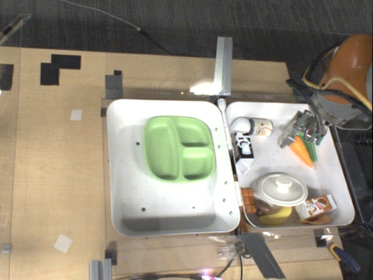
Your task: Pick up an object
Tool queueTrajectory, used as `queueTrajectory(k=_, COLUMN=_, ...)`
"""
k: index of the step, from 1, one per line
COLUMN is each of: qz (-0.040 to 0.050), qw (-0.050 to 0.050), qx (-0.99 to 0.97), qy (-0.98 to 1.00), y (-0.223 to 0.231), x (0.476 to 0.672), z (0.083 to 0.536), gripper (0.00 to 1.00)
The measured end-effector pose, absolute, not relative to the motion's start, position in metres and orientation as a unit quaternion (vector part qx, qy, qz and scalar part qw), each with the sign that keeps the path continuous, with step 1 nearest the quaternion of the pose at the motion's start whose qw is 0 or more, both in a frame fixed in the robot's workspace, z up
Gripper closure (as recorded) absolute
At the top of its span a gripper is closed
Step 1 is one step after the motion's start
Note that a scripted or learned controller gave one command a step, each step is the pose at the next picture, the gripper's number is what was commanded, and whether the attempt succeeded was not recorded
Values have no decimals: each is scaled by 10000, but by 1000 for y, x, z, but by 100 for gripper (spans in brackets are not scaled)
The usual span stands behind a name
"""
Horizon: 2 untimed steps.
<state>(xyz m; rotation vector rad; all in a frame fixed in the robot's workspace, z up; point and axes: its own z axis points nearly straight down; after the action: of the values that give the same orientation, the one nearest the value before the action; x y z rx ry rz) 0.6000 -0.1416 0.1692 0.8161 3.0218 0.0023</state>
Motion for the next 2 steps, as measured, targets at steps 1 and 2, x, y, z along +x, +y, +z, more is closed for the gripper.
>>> queueTrajectory(k=1, qz=1, qw=36, qx=800, qy=9968, y=-130, x=554, z=174, gripper=100)
queueTrajectory(k=2, qz=-6, qw=59, qx=-718, qy=9974, y=-144, x=639, z=181, gripper=100)
